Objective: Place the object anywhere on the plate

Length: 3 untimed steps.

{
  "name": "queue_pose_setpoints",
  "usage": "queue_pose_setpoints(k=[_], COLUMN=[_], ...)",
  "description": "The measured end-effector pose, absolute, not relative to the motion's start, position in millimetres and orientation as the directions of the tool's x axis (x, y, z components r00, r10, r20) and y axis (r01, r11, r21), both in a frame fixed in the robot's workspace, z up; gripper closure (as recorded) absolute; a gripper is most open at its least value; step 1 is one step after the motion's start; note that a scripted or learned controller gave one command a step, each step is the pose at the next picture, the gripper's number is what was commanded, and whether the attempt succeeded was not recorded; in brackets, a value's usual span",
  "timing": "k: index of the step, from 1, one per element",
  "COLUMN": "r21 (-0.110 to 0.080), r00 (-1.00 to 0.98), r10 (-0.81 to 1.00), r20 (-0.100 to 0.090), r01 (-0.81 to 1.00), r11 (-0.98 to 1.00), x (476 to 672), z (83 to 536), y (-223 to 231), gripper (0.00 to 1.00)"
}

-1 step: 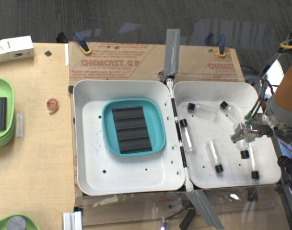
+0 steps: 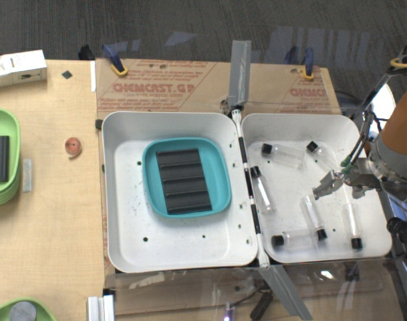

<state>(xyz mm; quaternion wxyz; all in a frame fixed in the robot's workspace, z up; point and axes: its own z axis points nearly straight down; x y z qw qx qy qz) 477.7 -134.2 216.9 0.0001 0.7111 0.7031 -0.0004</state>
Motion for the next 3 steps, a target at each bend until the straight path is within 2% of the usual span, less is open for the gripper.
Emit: queue_pose_setpoints(k=[1,2,3], r21=[-0.002,-0.002,-0.001], r00=[-0.037,-0.111,-0.139], r10=[0.999,0.994,0.990], r20=[-0.002,-0.002,-0.002], r01=[0.999,0.994,0.990], r11=[0.037,0.111,0.139], x=[515.3,558.8,626.8], z=[296.9,302.6,325.1], y=[-201.0,-222.0,-222.1], gripper=[0.00,0.00,0.00])
